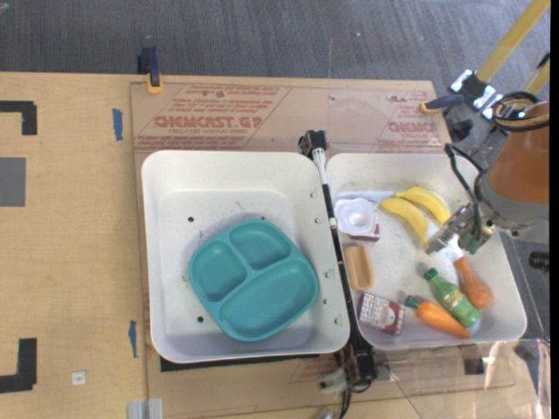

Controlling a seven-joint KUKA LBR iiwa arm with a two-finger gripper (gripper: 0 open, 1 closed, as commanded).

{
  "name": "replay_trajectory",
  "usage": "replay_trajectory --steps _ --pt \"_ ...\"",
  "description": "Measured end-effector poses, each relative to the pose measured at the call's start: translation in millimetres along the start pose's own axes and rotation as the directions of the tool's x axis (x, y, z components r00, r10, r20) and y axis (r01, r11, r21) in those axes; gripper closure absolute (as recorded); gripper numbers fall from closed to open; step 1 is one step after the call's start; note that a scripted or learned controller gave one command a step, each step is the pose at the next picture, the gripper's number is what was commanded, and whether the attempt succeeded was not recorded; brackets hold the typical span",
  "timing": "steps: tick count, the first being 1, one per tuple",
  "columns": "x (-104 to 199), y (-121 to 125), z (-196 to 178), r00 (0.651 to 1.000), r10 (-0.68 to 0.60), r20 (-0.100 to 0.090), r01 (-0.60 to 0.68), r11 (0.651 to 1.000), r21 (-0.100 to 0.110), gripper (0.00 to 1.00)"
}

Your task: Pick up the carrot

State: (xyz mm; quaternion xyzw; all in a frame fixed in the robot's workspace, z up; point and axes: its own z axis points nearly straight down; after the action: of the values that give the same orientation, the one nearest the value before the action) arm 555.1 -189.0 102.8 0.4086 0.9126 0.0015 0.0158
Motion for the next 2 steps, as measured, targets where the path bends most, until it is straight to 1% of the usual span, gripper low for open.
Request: replay_trajectory --steps 1,2 --pt "1 0 1 1.0 0.0 -0.002 0.0 1.0 0.001 0.0" --pt "45 -19 12 0.872 -0.489 -0.013 0.489 0.872 -0.001 0.0"
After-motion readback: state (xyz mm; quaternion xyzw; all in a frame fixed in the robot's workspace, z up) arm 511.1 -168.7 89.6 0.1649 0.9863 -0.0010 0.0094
